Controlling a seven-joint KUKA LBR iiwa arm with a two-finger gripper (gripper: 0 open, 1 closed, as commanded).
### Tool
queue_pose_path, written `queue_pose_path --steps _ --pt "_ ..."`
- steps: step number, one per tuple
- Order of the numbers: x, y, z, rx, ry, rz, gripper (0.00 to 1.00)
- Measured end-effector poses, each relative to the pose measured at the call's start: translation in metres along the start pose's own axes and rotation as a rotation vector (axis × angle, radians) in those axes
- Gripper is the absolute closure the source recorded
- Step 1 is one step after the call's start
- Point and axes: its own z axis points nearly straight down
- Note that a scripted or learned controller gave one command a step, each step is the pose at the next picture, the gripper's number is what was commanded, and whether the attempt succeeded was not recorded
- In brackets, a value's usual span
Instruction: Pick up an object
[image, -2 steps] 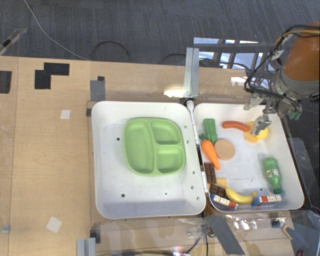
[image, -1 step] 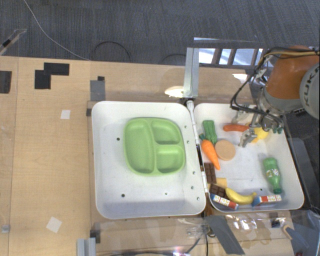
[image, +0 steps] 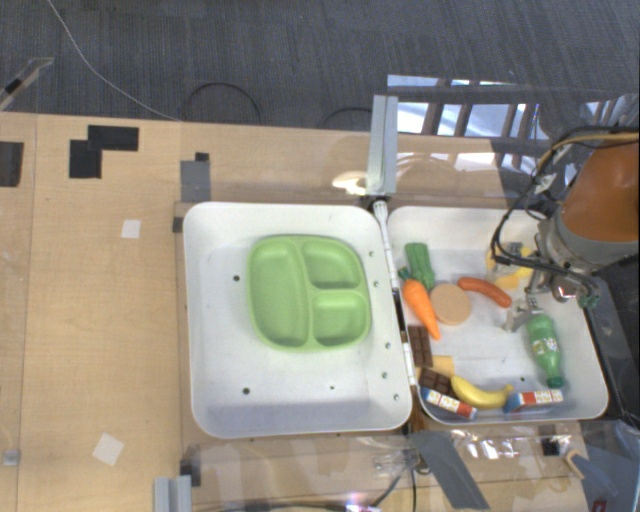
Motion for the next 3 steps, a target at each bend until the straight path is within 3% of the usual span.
queue_pose_path --steps 1,2,3 --pt "-0.023 0.081 0.001 -0.004 -0.005 -0.146 0.0" --pt "-0.023 0.112 0.001 -0.003 -0.004 0.061 0.0" --pt "-0.037 0.034 -0.077 0.003 -0.01 0.134 0.0"
